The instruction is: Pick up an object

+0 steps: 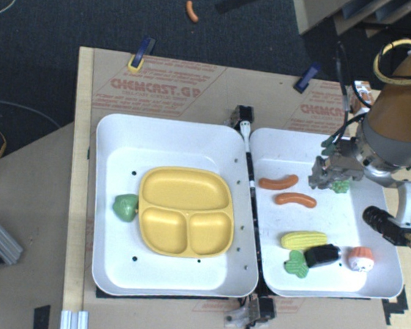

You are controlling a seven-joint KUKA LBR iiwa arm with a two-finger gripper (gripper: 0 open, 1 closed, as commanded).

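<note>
The gripper [331, 178] is hanging low over the upper part of the right bin [289, 146], close to its far right side, and a small green object [341, 186] is peeking out from just beneath its dark fingers. Whether those fingers are spread or pressed together I cannot tell (the wrist and the grey body of the arm [398, 123] are covering them from above), and the green piece is showing beside the tips rather than clearly between them.

Just left of the gripper, two sausages are lying in the same bin: the upper sausage [278, 182] is sitting near the bin's left wall, and the lower sausage [295, 200] is lying just below and slightly right of it, the two close but apart. Nearer the camera, a yellow corn cob [303, 240] is resting across the bin, with a black block [321, 255] touching its lower right end and a green broccoli piece [296, 264] sitting just beside the block's left end. A small orange-and-white piece [360, 259] is lying toward the bin's right side.

In the left bin [107, 186], a yellow divided plate [185, 211] is occupying the middle, and a round green item [125, 206] is touching its left edge. Both bins are resting on a brown cardboard sheet [200, 86].
</note>
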